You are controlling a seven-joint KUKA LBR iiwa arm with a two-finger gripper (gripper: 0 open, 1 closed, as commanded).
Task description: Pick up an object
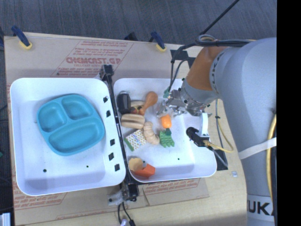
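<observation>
Orange piece sits right under your claw; can't tell its state. Drop straight, avoid green toy, close centered on it.

Both white bins look like smooth moulded plastic with a faint sheen. The blue divided plate in the left one is matt plastic. Beneath the bins, the bench cover is brown cardboard (printed in red). The arm beside the plate's neighbouring bin has smooth, satin grey casing.
</observation>
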